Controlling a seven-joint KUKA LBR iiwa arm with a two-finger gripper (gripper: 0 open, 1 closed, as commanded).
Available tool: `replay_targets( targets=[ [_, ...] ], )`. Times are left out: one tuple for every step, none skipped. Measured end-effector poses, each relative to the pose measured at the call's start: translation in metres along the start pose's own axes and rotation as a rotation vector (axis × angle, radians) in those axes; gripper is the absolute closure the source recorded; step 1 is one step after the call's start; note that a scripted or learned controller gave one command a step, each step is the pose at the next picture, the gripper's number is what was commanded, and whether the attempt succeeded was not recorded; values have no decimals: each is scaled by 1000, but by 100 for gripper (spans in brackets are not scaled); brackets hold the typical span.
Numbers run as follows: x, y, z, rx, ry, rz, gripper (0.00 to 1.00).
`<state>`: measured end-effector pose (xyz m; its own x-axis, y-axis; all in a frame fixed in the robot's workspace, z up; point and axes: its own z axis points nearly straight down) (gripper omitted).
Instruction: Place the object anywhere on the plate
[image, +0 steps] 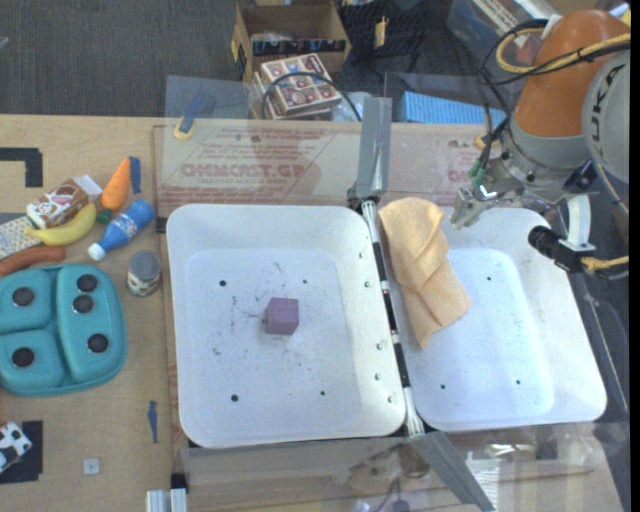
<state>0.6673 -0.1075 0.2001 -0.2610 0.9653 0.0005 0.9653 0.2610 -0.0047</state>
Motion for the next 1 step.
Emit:
replay_targets(
  targets=[
    [0, 0, 0, 0, 0, 0, 0]
  ],
)
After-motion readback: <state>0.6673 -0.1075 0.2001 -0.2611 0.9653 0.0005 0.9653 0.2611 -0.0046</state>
